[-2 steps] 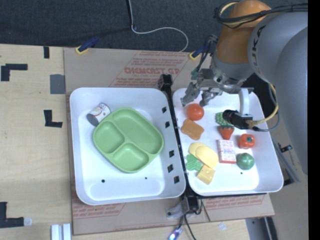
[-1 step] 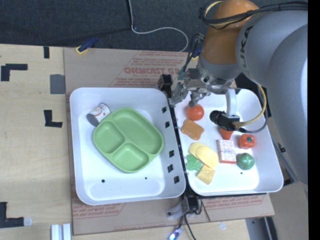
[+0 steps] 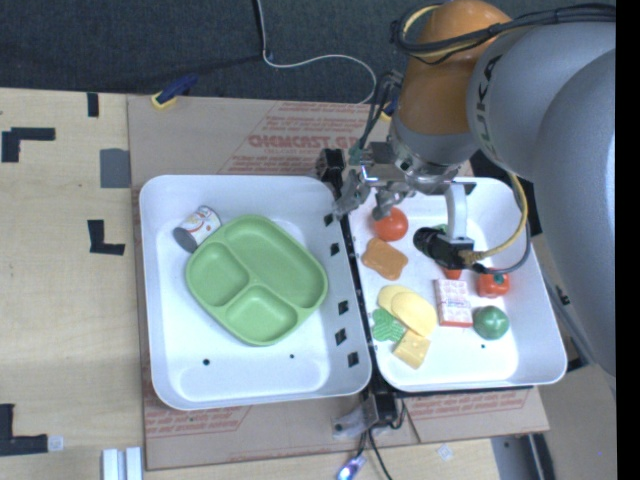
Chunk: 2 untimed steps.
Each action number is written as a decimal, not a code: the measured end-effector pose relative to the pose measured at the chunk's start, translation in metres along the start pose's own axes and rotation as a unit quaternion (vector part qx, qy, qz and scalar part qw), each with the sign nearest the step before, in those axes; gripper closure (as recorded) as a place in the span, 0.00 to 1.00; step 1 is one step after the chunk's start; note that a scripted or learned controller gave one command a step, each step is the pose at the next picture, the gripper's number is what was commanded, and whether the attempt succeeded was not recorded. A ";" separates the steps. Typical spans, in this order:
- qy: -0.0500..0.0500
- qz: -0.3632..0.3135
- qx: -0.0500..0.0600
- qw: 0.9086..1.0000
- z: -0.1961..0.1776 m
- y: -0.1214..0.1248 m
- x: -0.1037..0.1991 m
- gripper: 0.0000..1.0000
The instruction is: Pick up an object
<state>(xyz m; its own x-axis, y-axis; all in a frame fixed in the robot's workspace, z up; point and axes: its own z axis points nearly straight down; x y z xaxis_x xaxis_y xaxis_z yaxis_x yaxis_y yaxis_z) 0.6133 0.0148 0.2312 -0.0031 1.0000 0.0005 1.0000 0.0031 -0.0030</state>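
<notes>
Camera view has the gripper low over the right bin, its opening impossible to judge, just above a red tomato that could roll toward the orange cracker if nudged off-centre

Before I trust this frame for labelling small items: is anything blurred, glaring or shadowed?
In the camera view, light is even and soft; the white bins look bright but not blown out. The green tray is sharp. The arm looms large and soft near the lens, shading the right bin around the gripper. Small toys like the red tomato are slightly fuzzy.
</notes>
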 end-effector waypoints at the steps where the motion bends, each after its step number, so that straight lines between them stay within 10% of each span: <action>1: 0.000 0.000 0.000 1.000 0.002 0.002 0.010 1.00; 2: -0.001 0.001 0.000 1.000 0.017 0.003 0.001 1.00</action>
<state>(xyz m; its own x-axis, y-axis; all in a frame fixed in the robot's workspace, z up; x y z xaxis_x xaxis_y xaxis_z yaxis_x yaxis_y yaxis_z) 0.6161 0.0155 0.2143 -0.0013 1.0000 -0.0014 1.0000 0.0013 -0.0030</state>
